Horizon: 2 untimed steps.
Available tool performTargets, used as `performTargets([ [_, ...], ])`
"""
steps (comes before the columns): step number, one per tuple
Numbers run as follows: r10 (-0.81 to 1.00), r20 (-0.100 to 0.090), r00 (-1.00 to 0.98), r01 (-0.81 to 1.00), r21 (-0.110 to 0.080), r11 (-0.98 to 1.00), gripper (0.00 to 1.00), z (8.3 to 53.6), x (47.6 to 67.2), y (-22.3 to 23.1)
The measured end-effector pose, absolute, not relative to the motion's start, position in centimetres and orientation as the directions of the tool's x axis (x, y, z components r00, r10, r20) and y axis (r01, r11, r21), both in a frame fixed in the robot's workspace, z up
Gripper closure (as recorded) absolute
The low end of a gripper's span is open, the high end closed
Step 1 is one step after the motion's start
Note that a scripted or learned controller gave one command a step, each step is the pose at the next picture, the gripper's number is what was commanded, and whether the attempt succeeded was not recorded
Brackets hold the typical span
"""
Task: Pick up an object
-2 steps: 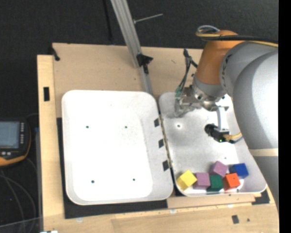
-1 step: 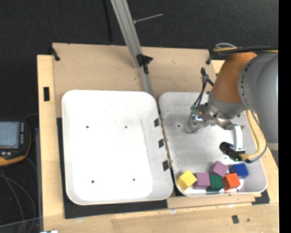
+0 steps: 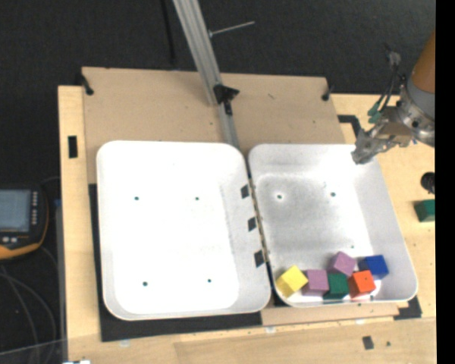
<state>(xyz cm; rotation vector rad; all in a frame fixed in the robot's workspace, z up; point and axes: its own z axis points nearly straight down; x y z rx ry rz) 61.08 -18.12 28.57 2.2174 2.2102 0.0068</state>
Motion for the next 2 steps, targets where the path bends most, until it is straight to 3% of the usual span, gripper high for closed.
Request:
performTargets([
  [1, 1.000, 0.003, -0.008, 1.000, -0.006, 0.008, 1.00, 17.4, 63.6, -8.4],
  [2, 1.000, 0.003, -0.010, 1.000, 0.003, 0.010, 1.00, 19.8, 63.3, 1.8],
])
